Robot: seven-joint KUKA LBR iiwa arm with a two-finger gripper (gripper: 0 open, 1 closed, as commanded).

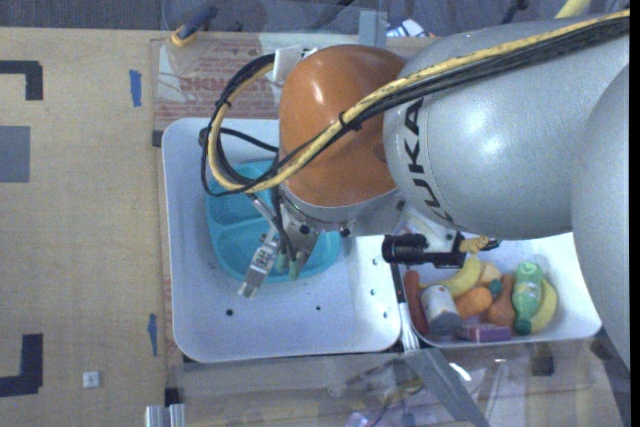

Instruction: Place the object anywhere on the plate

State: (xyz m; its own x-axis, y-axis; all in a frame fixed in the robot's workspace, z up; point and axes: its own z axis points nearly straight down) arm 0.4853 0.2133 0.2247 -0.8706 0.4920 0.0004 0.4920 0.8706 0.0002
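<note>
Two bins (190, 315), arm (500, 115) over the plate (228, 233).
Pincer (268, 265) hangs above the plate's edge, its state I cannot tell; any object there stays hidden. Toys (480, 300) crowd the right bin. Releasing here risks a roll-off.

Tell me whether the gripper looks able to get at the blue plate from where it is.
Probably yes: the gripper hangs right over the blue plate in the left bin, and nothing visible stands between them.

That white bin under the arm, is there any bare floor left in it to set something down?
Yes. The left bin is bare along its front, below the blue plate and the claw, and down its left wall. The right bin is crowded with toy food.
</note>
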